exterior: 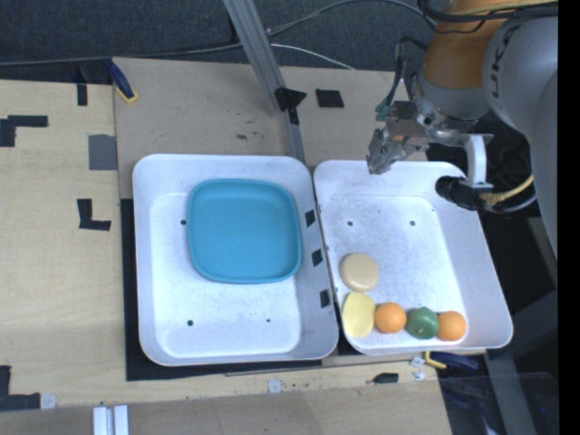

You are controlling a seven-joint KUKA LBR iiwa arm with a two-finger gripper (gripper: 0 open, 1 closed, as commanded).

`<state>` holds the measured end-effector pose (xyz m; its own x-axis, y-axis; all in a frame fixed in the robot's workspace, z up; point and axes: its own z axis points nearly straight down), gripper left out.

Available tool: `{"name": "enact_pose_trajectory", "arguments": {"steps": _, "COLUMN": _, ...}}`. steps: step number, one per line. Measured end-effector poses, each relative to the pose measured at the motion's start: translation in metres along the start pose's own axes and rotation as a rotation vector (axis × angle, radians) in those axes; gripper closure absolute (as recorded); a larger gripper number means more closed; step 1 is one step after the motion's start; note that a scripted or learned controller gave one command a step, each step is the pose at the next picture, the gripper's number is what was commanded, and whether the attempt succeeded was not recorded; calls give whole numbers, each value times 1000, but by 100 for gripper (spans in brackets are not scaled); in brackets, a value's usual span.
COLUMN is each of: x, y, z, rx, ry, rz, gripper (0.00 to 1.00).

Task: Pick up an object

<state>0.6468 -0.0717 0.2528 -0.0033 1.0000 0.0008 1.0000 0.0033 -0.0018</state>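
I see the gripper point(381, 162) hanging over the far edge of the right bin point(471, 243) — I cannot tell how it is set. All the things sit along the near edge: a beige round piece point(359, 271), a yellow piece point(358, 315) touching it, then an orange ball point(390, 318), a green piece point(421, 323) and another orange ball point(451, 325). The far half has bare floor. The left bin point(163, 243) holds a blue plate point(244, 230).
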Motion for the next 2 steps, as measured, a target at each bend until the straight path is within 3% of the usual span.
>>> {"name": "enact_pose_trajectory", "arguments": {"steps": 2, "x": 97, "y": -39, "z": 30, "rx": 0, "ry": 0, "rz": -1, "gripper": 100}}
